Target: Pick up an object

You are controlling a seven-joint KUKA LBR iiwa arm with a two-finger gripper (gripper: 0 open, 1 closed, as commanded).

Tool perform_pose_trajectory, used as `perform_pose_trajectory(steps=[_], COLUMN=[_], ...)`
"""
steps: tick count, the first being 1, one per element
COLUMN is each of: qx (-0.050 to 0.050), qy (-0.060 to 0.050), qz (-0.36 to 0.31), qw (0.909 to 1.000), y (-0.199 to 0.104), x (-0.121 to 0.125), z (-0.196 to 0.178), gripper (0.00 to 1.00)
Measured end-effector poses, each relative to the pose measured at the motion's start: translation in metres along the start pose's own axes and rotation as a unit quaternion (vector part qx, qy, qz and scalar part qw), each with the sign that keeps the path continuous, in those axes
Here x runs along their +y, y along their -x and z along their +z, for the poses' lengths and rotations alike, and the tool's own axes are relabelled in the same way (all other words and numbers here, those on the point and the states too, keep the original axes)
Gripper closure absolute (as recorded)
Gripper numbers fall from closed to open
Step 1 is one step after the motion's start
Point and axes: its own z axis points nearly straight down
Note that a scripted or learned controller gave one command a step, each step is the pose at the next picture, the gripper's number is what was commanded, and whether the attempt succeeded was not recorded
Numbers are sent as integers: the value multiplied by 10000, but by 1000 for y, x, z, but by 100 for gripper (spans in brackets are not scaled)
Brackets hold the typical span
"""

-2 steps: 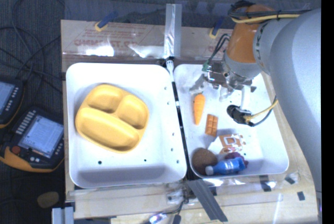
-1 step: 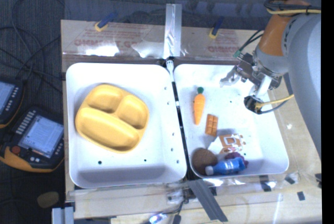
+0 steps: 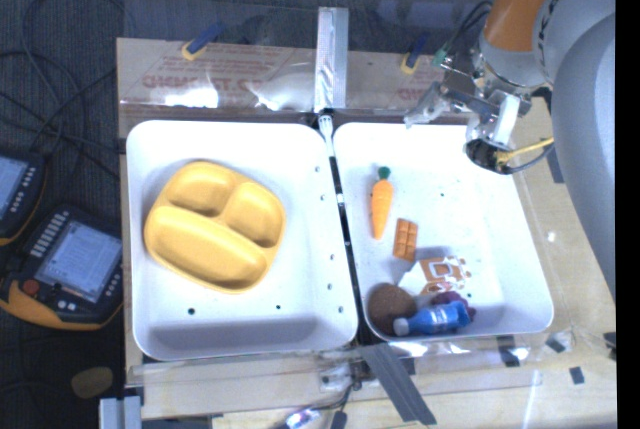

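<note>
The right bin [image 3: 500, 217] holds an orange carrot [image 3: 381, 202] with a green top, lying upright near the bin's left wall. Just below it is a small orange waffle-like block [image 3: 404, 239]. Further down lies a white and orange patterned piece [image 3: 443, 272]. A brown rounded lump [image 3: 389, 302], a blue bottle [image 3: 435, 319] and a small purple thing [image 3: 451, 299] crowd the near corner. My gripper [image 3: 452, 102] hangs over the far right rim of this bin, well apart from all of them.
The left bin [image 3: 160, 142] carries a large yellow lumpy object [image 3: 213, 222]. A metal divider post [image 3: 331, 57] stands at the back between the bins. Clear plastic wrap [image 3: 240, 82] lies behind the left bin. Bare floor shows in the right bin's middle and right.
</note>
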Motion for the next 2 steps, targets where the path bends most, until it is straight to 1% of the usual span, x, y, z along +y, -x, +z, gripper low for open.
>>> perform_pose_trajectory(steps=[1, 2], qx=[8, 15], qy=[3, -12], qz=[-1627, -1669], qw=[9867, 9860], y=[-41, -15], x=[-19, -34], z=[-31, 79], gripper=[0, 0])
